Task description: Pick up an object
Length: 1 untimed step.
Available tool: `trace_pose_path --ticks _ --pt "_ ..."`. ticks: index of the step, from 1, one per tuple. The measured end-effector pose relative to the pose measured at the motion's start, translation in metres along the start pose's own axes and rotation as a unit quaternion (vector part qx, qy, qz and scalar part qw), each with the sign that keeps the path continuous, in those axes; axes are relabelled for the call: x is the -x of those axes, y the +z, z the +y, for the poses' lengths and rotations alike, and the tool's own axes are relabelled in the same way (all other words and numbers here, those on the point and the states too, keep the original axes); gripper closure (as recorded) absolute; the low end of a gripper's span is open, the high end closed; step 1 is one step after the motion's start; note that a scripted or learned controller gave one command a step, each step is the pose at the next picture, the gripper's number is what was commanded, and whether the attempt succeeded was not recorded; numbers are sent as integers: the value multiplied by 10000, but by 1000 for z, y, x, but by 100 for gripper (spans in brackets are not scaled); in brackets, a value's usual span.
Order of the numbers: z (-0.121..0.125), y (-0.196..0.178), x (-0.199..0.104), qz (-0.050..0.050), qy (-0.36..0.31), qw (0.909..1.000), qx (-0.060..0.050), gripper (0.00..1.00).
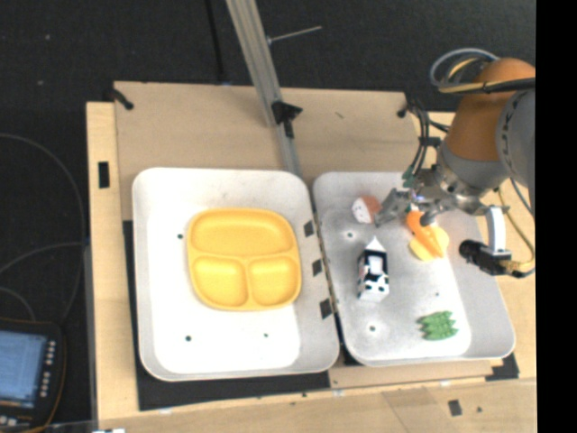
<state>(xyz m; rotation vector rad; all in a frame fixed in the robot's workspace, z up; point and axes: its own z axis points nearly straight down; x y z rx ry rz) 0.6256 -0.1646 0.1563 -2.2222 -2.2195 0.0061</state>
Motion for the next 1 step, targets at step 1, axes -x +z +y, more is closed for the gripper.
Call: trace_pose_path --ticks 1 --pt "-1 53 1 0 4 10000 1 0"
